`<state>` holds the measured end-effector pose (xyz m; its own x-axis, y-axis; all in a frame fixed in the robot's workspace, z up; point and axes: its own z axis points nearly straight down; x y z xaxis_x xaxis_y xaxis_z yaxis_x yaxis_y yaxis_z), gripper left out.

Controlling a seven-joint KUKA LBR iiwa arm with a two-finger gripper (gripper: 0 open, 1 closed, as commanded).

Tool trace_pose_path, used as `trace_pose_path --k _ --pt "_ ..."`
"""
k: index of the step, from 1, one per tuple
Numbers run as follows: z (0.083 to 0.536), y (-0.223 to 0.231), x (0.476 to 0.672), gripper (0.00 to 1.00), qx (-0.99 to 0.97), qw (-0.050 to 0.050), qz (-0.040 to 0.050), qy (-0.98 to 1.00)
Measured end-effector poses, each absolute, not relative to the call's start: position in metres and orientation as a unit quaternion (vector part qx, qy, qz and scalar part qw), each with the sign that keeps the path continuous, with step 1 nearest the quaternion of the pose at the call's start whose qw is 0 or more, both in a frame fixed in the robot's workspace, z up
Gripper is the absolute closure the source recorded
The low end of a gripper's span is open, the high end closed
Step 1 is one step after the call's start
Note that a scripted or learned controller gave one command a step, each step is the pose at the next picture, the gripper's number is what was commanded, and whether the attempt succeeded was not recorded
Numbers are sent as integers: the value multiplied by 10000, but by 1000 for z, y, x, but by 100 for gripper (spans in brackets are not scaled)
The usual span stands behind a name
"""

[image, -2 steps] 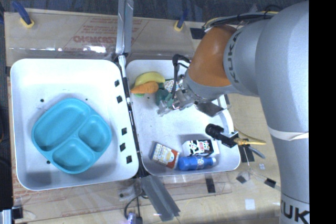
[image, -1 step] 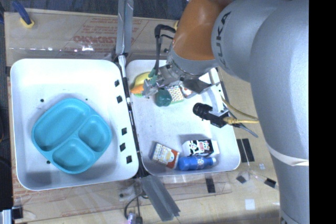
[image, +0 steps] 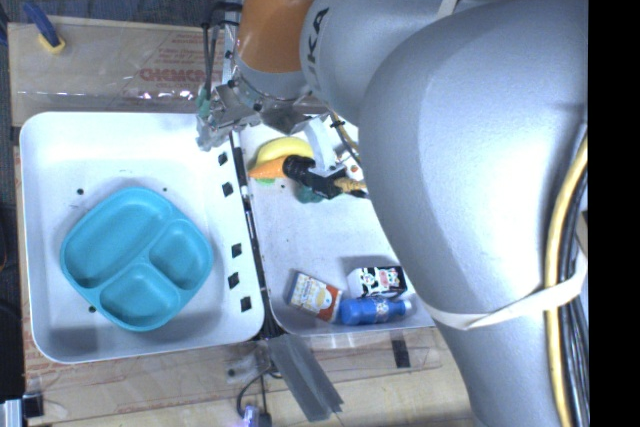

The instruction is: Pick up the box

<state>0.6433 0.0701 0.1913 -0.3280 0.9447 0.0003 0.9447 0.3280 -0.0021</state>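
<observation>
So the claw (image: 214, 121) is parked up over the far end of the rim where the two bins meet, with nothing in it that I can see, and honestly I can't tell if it's apart or together from this angle. Closest stuff to it is a banana (image: 283, 150) at the far end of the right bin (image: 310, 235), smooth, curved and yellow, with something orange tucked just beside it. The box (image: 313, 295) is well apart from the claw, down at the near end of that same bin: a small flat-sided carton, orange and white print, lying tilted. Just beside it are a glossy blue bottle (image: 375, 311) on its side and a black-and-white pack (image: 378, 280). I'd say this is the approach step, no grasp made yet. The next move needs a swing toward the near end, then a drop on the carton's flat faces without clipping the round bottle. The left bin (image: 40, 215) has a blue divided plate (image: 135, 257), hard plastic by the look.
</observation>
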Motion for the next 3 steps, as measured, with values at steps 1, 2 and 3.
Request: trace_pose_path --k 1,2,3 --pt "202 72 644 100 -5764 6 11 -8172" --pt "91 127 655 100 -5666 16 16 -8240" --pt "93 212 656 100 -5204 1 0 -8539"
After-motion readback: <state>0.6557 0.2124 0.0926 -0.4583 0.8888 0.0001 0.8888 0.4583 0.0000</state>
